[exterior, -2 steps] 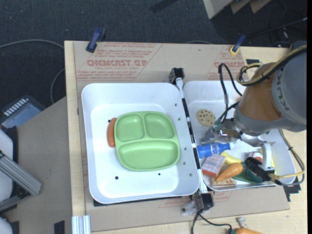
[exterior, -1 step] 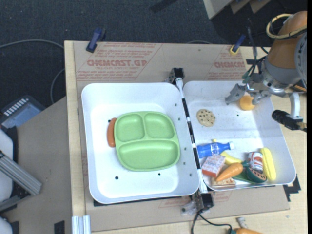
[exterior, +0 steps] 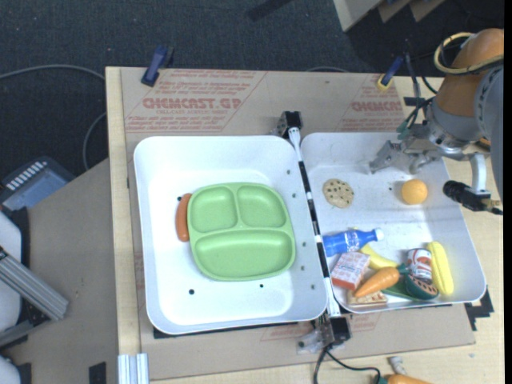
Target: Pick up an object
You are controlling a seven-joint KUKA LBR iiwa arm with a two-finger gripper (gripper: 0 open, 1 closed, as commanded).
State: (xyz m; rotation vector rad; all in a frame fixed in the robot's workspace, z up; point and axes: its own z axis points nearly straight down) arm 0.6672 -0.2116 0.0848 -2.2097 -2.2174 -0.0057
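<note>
My gripper (exterior: 398,162) hovers over the far part of the right bin (exterior: 472,246), its fingers spread open with nothing between them. An orange ball (exterior: 414,192) lies just in front of it, slightly to the right. A chocolate-chip cookie (exterior: 338,192) rests to the gripper's front left. Heaped in the bin's near corner are a blue-labelled bottle (exterior: 353,240), a carrot (exterior: 377,280), a yellow corn cob (exterior: 441,267), a small can (exterior: 420,264) and a red-and-white packet (exterior: 348,269).
The left bin (exterior: 160,182) holds a green divided plate (exterior: 240,231) with an orange-red sausage (exterior: 183,217) tucked against its left edge. A black-clipped divider (exterior: 308,206) separates the bins. Blue clamps (exterior: 155,66) grip the board's far edge.
</note>
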